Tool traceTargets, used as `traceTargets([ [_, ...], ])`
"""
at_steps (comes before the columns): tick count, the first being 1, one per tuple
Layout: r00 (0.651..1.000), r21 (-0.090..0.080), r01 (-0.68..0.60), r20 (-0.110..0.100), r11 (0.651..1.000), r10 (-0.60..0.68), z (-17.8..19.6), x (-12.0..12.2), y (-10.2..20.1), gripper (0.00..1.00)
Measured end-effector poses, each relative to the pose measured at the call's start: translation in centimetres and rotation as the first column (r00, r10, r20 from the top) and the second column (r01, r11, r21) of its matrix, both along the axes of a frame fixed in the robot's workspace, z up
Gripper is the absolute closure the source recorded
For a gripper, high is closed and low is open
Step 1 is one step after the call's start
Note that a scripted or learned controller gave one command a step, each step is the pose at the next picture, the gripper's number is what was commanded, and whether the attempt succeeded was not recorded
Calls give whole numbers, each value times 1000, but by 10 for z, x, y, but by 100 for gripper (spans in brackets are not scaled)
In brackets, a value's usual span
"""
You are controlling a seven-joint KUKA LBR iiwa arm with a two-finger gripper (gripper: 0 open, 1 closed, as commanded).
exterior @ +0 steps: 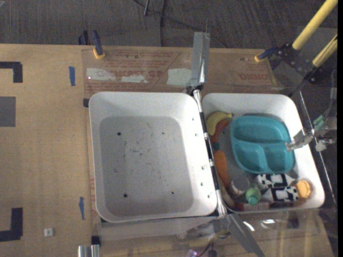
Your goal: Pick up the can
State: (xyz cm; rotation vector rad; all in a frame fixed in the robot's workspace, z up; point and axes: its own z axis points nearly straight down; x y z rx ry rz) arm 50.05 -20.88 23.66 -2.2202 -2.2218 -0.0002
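right bin point(308, 123): crowded, teal divided tray point(262, 143) tilted over clutter | can: grey cylinder point(239, 184) near front wall beside green-capped bottle point(253, 196), partly hidden | my claw point(300, 140) at tray's right edge, spread or pressed together I cannot tell | left bin point(99, 143): roomy

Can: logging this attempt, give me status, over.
Gripper at right bin right wall, beside teal plate. Can not clearly made out among the clutter. Plate lies across the other items.
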Motion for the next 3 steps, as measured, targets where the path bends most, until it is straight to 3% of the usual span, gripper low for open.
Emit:
traceTargets([
  [1,1000,10,12,5,1000,-12,-136,-1,-9,0],
  [2,994,-3,111,11,994,-111,-147,10,13,0],
  [3,993,-9,119,21,993,-118,-136,12,9,100],
])
